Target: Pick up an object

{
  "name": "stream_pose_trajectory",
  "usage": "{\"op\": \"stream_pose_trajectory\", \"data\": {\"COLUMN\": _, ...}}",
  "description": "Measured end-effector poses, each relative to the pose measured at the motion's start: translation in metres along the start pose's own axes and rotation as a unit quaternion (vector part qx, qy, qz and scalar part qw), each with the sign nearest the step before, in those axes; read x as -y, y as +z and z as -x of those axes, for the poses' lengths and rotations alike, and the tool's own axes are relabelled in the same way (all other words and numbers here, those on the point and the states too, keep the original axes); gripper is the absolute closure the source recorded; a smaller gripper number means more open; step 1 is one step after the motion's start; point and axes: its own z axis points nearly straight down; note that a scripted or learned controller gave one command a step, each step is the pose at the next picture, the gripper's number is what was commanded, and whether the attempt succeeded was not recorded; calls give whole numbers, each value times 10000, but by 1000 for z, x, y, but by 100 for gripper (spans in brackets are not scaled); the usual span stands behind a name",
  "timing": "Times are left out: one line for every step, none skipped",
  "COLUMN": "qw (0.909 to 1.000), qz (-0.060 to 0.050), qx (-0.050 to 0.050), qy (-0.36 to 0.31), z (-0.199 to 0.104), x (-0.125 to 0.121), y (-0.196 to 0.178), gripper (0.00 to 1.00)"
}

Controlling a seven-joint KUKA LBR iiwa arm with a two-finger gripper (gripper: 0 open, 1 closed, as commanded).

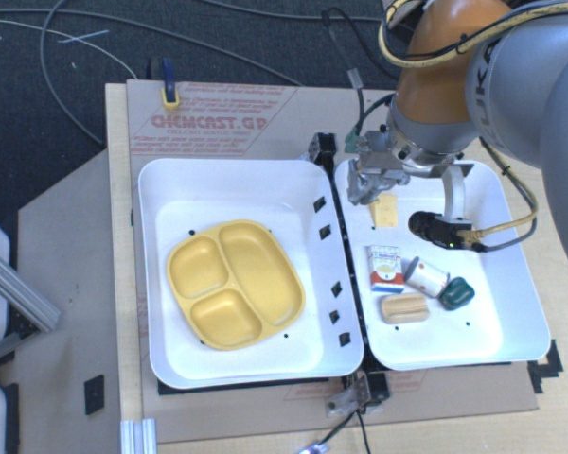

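My gripper (371,185) hangs over the back left part of the right bin (511,339), just above a pale yellow flat piece (385,212). Nothing shows between its fingers. Nearer the front of that bin lie a small red, white and blue carton (385,265), a white tube with a red band (426,275), a dark green lump (456,293) and a tan block (403,308). A yellow divided tray (235,283) lies in the left bin (156,253).
The two bins meet along a ridge with black clips (333,253). A cardboard sheet (218,116) lies under both bins. Cables trail over the dark floor at the back left. The grey arm with its orange band (454,26) covers the back right corner.
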Motion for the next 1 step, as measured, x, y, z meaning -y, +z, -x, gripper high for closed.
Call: {"op": "stream_pose_trajectory", "data": {"qw": 10000, "qz": 23, "qx": 4, "qy": 15, "z": -55, "x": -7, "y": -8, "gripper": 100}}
